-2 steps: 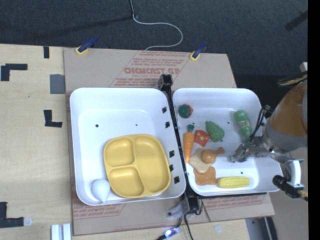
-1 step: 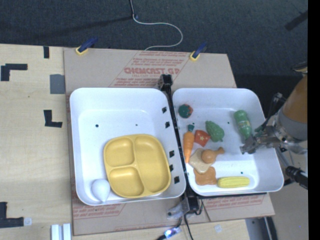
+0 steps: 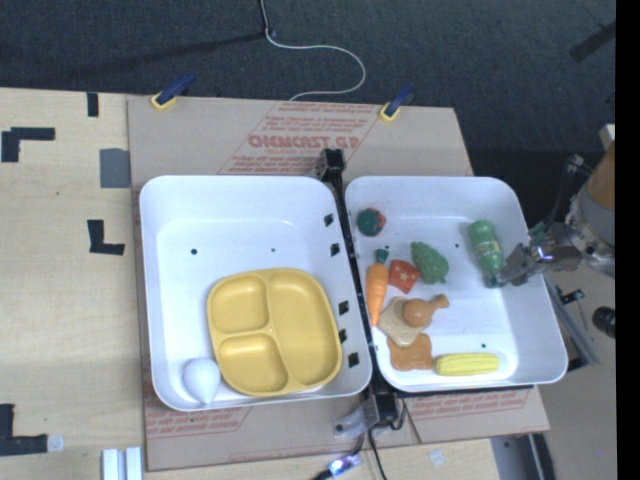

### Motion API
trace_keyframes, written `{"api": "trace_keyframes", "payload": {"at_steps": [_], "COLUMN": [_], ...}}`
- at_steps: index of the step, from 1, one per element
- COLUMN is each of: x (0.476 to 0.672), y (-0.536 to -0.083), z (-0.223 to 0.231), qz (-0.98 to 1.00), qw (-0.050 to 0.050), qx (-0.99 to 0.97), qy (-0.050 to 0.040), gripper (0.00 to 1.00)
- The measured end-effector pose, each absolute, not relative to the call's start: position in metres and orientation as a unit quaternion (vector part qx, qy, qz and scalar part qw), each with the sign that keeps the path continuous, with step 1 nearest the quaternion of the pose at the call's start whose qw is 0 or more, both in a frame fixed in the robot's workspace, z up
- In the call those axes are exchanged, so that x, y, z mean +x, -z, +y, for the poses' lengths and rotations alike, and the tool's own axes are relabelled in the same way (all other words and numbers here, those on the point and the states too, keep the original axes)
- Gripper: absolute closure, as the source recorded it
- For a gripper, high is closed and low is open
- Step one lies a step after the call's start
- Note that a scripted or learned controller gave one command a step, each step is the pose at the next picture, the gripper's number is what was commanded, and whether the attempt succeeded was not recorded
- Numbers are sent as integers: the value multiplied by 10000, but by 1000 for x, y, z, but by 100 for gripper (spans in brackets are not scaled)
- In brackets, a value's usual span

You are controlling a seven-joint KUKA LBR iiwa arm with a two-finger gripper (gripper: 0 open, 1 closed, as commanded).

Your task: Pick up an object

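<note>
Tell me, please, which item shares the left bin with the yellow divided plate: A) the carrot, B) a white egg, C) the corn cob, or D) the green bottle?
B: the white egg lies in the left bin at the near-left corner, beside the yellow divided plate; the carrot, corn cob and green bottle all lie in the right bin.

2 white bins (image 3: 160,268) sit side by side on brown cardboard (image 3: 300,138) over the tabletop (image 3: 60,298), with a white cable (image 3: 320,58) looping behind on dark carpet (image 3: 100,18).

Toy foods (image 3: 420,298) scattered in right bin (image 3: 530,363)
</note>
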State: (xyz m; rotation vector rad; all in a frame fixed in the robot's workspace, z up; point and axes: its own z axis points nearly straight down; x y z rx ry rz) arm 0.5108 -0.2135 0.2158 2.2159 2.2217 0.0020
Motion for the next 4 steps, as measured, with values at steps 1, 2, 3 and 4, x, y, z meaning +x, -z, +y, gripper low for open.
{"api": "trace_keyframes", "payload": {"at_steps": [1,2,3,4], "x": [511,512,514,526], "y": [-225,-219,-218,-210], "z": [-213,-155,-99,-49], "qz": [7077,7092,7094,7093], "qw": [-1,-14,-16,-15], "qx": [7065,7050,7048,7049], "qy": [0,2,4,6], "gripper": [100,100,100,100]}}
